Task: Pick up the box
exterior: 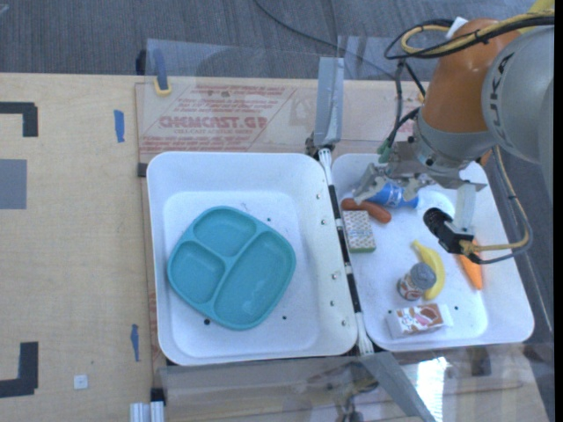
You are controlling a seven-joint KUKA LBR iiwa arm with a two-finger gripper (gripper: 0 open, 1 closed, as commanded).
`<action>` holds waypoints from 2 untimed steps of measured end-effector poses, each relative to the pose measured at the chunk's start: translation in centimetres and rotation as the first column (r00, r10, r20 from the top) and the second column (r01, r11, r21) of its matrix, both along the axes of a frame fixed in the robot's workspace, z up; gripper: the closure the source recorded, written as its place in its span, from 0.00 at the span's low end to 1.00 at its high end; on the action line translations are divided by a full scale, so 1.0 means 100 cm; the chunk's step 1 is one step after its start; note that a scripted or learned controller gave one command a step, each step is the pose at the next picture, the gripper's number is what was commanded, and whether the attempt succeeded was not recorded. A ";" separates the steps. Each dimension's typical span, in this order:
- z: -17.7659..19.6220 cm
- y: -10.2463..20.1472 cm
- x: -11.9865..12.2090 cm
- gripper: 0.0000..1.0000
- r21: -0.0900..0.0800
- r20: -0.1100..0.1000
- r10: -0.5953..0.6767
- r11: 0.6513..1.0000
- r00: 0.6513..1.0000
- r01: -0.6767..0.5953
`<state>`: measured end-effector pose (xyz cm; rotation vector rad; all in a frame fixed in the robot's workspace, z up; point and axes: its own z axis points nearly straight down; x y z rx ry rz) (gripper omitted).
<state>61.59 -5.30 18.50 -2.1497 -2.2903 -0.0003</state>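
Note:
A small white and red box (418, 320) lies flat near the front edge of the right bin (506, 323). My gripper (376, 185) hangs over the back left part of that bin, well behind the box and apart from it. Right beneath the gripper lie a blue item (398, 195) and a red-orange sausage (367, 209). Whether anything is held cannot be made out from here.
A green-speckled pale block (359, 231) lies by the right bin's left wall. A can (417, 281), a banana (431, 262) and a carrot (472, 272) lie just behind the box. The left bin (176, 174) holds a teal divided plate (231, 266).

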 end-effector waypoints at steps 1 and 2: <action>-0.083 -0.041 -0.030 0.00 -0.001 0.017 -0.003 1.000 1.000 0.003; -0.089 -0.041 -0.008 0.00 -0.003 0.017 0.080 0.997 0.997 -0.080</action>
